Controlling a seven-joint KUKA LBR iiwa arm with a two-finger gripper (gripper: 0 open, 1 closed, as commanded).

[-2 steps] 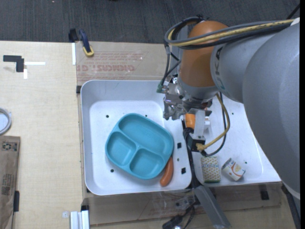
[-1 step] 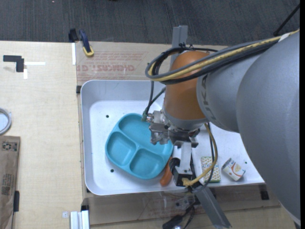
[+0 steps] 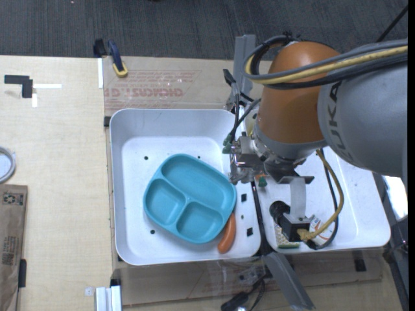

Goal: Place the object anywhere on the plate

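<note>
A: Starting far out from the gripper (image 3: 249,167), on its plate side: any writing over there?

B: A brown paper packet (image 3: 11,219) lies at the bench edge with a printed recycling-type mark, too small to read. Nearer in, the cardboard sheet (image 3: 155,86) under the bins has red lettering, upside down from here, and I can't make out the words

A: And the plate?

B: The blue divided plate (image 3: 188,199) sits in the left bin (image 3: 117,193), just beside the gripper. All three compartments are bare

A: Where's the thing to be placed?

B: I take it to be the orange sausage-shaped thing (image 3: 226,236). It lies on the bin floor, below the gripper and a little to the plate side, touching the plate's rim but not on the plate

A: Does the gripper have it?

B: No, the two are apart. The gripper sits over the wall between the bins, tucked under the arm (image 3: 298,96), and whether it's open or closed I cannot tell

A: So which step is this?

B: My guess is the pick hasn't happened. The next move calls for coming down over the orange thing and gripping it without nudging the plate, then a short carry across the rim

A: Anything readable past the gripper?

B: Part of the KUKA name on the arm casing, cut off; the right bin (image 3: 363,225) shows no writing
</note>
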